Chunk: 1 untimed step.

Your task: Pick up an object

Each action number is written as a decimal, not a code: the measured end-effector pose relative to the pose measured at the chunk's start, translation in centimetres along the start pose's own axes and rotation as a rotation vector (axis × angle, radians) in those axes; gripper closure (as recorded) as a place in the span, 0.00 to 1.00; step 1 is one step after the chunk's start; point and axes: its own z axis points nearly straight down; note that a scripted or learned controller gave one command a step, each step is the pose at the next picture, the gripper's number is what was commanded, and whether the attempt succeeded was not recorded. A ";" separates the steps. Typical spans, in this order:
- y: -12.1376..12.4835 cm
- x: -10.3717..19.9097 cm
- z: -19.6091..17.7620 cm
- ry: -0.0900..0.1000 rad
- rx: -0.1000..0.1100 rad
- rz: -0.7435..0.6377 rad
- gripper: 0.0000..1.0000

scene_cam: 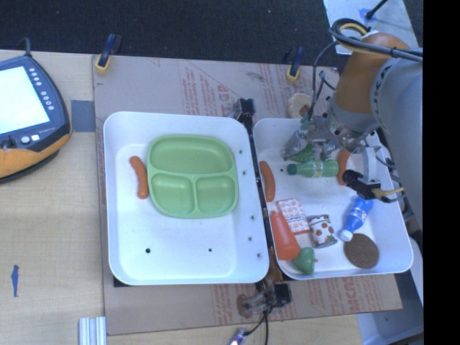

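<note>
My gripper hangs low over the far end of the right bin, pointing down from the grey arm's orange band. Just in front of it a green bottle lies on its side, close to or touching the gripper. Nearer the camera in this bin are a blue bottle, a brown disc, an orange carrot, a green pepper, a red-and-white packet and a smaller packet. A sausage rests along the bin's left wall.
The left bin holds a green divided plate and another sausage. A control pendant sits at the bench's left edge. Clamps grip the far edge of the board.
</note>
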 end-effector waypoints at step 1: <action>0.0 0.9 0.0 0.001 0.003 0.000 0.00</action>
